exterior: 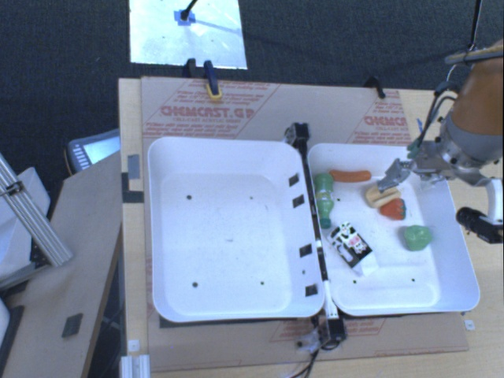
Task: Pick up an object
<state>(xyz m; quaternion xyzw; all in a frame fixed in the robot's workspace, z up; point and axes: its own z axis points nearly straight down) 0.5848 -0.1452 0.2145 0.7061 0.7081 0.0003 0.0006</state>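
While level, sausage (350, 176) lengthwise left-right.

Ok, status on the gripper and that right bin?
Gripper low over right bin, above tan piece. Nothing seen held. Orange sausage, green lump nearby.

White bins (228, 152), orange sausage (350, 176), red strawberry (393, 209), green lump (416, 237), black-and-white patterned carton (352, 246), green bottle (324, 194)
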